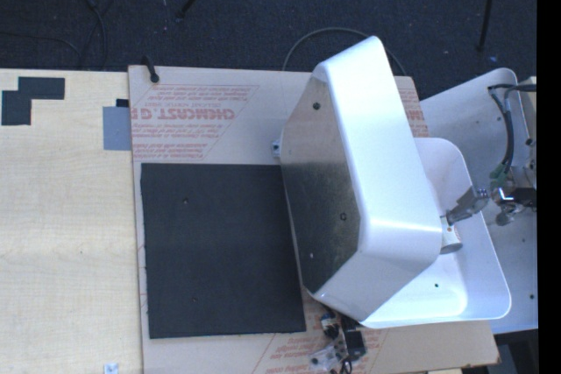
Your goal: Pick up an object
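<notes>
Item one: white bin [377, 188], just right of centre, tipped up on its side so its grey underside faces 9 o'clock. Item two: second white bin [491, 298], at 4 o'clock, lying flat and partly covered by the first. Item three: black mat [219, 250], at 8 o'clock, flat on a printed board [193, 114], its right edge under the tipped bin. Item four: wooden bench [61, 232], at 9 o'clock. Item five: cable cluster [344, 346], at 6 o'clock, beside the board's near edge. Item six: gripper [458, 215], at 3 o'clock, seen as a small metal part touching the tipped bin's rim; you cannot tell how its jaws stand. Where the object to pick lies you cannot tell.
</notes>
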`<state>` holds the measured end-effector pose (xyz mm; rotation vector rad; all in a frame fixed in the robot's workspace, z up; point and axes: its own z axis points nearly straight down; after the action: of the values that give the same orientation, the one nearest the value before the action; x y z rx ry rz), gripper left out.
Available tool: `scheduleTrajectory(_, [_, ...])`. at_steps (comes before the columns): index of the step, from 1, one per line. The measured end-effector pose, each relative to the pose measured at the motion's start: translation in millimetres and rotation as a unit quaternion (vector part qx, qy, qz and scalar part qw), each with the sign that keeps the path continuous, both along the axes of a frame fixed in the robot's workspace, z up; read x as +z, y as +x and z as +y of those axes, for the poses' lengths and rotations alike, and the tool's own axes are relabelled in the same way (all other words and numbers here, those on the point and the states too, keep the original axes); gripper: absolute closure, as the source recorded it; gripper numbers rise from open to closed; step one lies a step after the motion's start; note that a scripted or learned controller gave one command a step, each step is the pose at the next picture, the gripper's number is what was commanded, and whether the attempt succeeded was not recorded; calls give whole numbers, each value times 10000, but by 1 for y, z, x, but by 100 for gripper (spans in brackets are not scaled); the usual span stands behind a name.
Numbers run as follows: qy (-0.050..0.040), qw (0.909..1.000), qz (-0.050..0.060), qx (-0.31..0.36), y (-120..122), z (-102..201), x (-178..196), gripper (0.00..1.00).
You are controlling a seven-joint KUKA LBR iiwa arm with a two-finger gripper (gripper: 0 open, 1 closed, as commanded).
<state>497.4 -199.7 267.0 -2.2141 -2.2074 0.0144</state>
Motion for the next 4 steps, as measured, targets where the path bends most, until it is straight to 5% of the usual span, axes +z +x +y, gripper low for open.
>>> scheduleTrajectory(1, [-15, 10000, -51, 17, 2, 0, 5, 0])
scheduleTrajectory(4, [8, 10000, -21, 15, -7, 2, -164, 0])
